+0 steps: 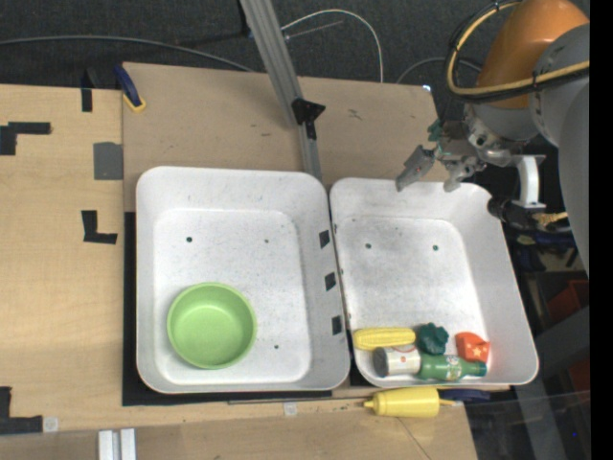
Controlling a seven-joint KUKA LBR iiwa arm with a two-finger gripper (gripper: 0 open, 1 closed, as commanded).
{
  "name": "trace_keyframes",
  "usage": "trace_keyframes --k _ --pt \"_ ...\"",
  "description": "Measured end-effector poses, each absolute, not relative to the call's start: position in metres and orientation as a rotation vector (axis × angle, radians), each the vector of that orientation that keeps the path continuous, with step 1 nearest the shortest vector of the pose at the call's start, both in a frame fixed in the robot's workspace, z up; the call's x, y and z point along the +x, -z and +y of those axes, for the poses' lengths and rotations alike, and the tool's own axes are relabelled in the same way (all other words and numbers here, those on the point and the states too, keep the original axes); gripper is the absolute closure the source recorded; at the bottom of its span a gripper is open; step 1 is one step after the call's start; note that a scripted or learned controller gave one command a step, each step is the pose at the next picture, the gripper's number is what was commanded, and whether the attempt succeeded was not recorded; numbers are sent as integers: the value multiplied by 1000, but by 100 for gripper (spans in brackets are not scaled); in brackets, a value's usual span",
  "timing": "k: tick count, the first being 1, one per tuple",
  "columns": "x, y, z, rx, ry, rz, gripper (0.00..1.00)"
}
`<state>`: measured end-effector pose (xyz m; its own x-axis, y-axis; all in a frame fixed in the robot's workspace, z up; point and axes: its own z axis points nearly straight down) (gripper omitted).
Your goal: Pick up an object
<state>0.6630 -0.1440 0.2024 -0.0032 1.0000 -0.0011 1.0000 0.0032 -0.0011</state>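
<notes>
Targets sit clustered in the right bin's (498, 286) near corner: corn (384, 337), a bottle (431, 365), a dark green piece (432, 335) and a red one (472, 347), all touching or nearly so. The gripper (431, 172) hangs over that bin's far rim, fingers spread, holding nothing. You're at the approach step; next move means crossing the bin and descending on one item. Left of that bin: second bin (230, 185) with a green bowl (212, 325). Yellow bottle (406, 402) lies on the tabletop (57, 257) just outside the near rim.
</notes>
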Motion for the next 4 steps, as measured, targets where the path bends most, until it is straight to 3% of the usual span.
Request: trace_keyframes --k 1,3,4 --pt "663 -202 -144 2218 3 2224 0" --pt "660 -86 -144 2218 6 2225 0" --pt "661 -99 -143 2216 4 2225 100"
